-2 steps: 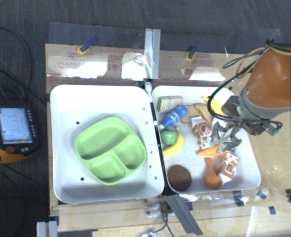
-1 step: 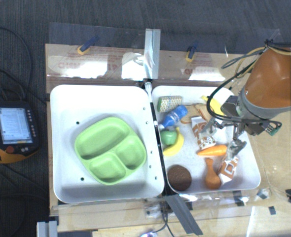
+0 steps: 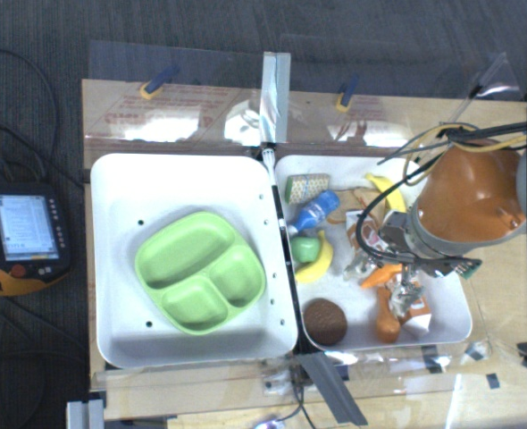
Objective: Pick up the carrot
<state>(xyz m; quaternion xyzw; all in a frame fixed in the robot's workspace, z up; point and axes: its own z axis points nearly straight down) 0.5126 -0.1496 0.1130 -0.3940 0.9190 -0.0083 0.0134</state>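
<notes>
One fixed camera looks down at a slant on both white bins (image 3: 112, 239) (arm (image 3: 469, 195) entering from right).

We see our arm (image 3: 473, 195) as a broad orange cone over a grey ring, looped with black and yellow cables, ending in a small metallic gripper (image 3: 405, 295) with dark fittings.

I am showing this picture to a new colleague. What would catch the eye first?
First the green divided plate, bright in the middle of the left bin. Next the arm's orange band, which hangs over the crowded right bin, where a carrot, a blue bottle, a banana and a brown ball lie.
</notes>
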